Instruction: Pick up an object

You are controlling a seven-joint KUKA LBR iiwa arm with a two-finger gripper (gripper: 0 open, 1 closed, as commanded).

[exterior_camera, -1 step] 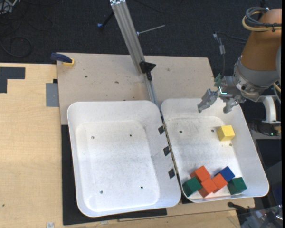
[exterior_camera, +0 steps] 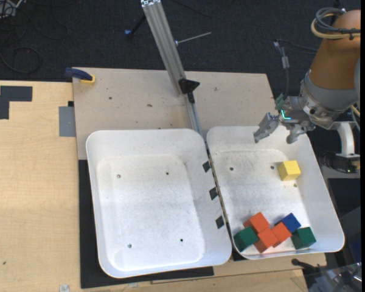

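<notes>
Claw (exterior_camera: 280,131) open, empty, above right bin (exterior_camera: 328,199); yellow cube (exterior_camera: 289,170) slightly skewed.

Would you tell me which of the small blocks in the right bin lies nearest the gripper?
The yellow cube, lying alone in the right white bin just below the gripper; the orange, green and blue blocks are clustered at the bin's near edge.

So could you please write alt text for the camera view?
The arm's open tool hovers over the far edge of the right bin, holding nothing. That bin holds a yellow block and a near-corner cluster of orange, green and blue blocks.
</notes>
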